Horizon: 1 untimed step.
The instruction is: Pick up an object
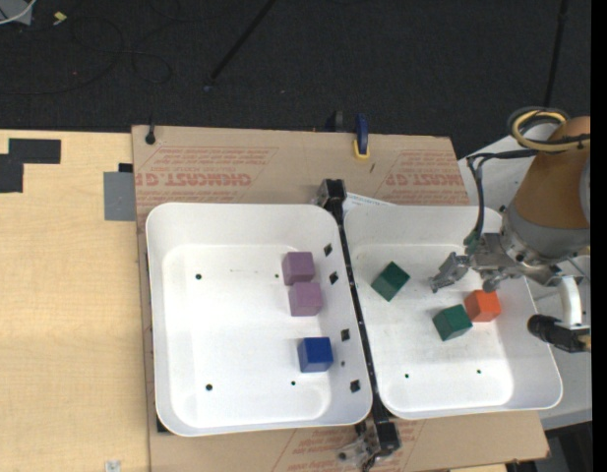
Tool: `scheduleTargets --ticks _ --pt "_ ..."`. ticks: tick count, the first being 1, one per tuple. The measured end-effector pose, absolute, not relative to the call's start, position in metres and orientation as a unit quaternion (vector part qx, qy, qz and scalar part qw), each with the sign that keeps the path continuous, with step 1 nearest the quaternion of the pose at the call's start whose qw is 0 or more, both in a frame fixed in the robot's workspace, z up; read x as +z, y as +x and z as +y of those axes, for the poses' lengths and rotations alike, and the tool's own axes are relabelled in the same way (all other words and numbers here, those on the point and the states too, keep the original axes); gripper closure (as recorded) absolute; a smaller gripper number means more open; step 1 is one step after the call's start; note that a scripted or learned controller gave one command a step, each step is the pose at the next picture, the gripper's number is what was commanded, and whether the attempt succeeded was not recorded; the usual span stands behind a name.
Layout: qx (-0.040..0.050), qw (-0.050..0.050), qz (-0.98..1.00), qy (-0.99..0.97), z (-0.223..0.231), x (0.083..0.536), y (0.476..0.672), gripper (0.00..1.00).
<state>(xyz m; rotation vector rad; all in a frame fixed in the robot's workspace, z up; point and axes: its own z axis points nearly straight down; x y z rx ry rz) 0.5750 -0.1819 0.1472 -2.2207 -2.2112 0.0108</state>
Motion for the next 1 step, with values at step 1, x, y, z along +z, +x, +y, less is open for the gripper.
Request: scheduleTargets --ticks 1 --pt "-0.0044 -0.005 -0.709 -0.705 -0.1274 0.3329 0.5452 0.0"
